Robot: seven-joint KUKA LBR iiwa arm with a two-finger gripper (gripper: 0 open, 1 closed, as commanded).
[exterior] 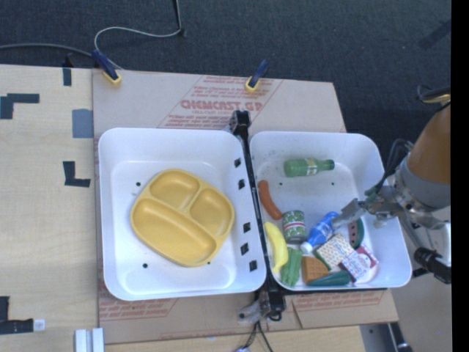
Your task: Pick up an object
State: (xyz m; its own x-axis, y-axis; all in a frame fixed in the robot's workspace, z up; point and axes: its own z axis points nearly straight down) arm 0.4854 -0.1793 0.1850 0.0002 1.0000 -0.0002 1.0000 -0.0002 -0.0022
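The right bin point(366, 149) holds a jumble of small items. A green bottle point(308, 167) lies on its side near the back. An orange-red sausage point(269, 199) lies by the left wall, with a yellow banana point(276, 243) below it. A green-labelled can point(294, 225) stands beside a blue-and-white bottle point(322, 230). A watermelon slice point(356, 233), a patterned packet point(335, 251) and green vegetables point(293, 265) crowd the front. My gripper point(357, 208) hangs low over the bin's right side, just above the watermelon slice and right of the blue bottle, with nothing seen in it.
The left bin point(117, 196) holds a yellow divided plate point(182, 215). A black divider clip point(239, 121) sits between the bins at the back. Cardboard lies under both bins. My arm's orange band point(434, 149) overhangs the right bin's right wall.
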